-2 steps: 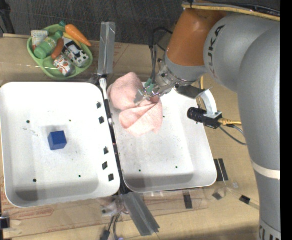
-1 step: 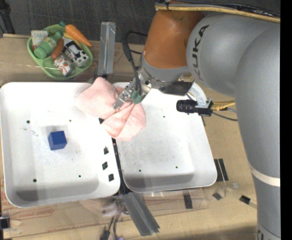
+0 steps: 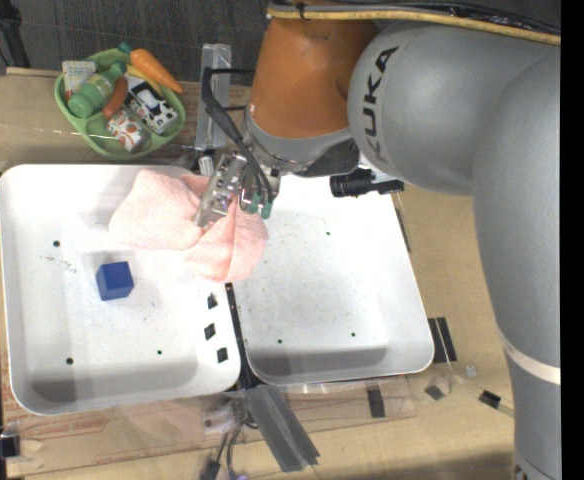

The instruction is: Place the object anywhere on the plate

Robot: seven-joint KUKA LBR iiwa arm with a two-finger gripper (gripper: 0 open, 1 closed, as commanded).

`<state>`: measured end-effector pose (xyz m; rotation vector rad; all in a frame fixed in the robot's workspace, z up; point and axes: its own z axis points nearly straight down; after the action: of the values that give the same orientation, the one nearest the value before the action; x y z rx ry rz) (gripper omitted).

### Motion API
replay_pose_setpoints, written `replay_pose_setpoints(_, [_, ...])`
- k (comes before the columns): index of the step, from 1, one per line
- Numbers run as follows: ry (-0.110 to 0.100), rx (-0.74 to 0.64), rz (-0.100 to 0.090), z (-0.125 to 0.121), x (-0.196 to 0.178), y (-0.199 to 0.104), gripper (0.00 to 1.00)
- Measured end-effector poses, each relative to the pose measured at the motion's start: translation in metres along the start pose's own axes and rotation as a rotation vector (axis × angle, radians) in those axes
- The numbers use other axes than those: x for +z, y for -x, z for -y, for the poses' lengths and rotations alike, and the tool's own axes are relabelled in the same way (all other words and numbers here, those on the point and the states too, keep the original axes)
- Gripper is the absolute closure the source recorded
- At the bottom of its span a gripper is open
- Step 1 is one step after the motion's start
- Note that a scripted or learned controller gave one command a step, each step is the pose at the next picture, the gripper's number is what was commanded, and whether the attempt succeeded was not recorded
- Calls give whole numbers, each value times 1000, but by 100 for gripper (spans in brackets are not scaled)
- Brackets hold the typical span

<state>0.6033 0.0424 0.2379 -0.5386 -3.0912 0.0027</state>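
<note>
We've got the gripper (image 3: pixel 222 196) down on the pink cloth (image 3: pixel 187 223), which drapes over the left bin's (image 3: pixel 32 298) right wall; can't tell its grip. No plate visible near the cloth, blue cube (image 3: pixel 115 280) sits left of it, so placing's not yet done, we reckon.

Counts on the bench

There were two white bins (image 3: pixel 32 268), one pink cloth (image 3: pixel 167 218), one blue cube (image 3: pixel 115 280), and one green bowl (image 3: pixel 77 123) of toy food at upper left.

Pink cloth (image 3: pixel 187 223) across bin divider (image 3: pixel 230 328)
</note>
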Motion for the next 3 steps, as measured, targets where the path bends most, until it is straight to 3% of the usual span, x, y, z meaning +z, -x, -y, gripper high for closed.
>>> replay_pose_setpoints(1, [0,-348,1,-46,11,-30,100])
replay_pose_setpoints(3, [0,-355,3,-142,7,-85,100])
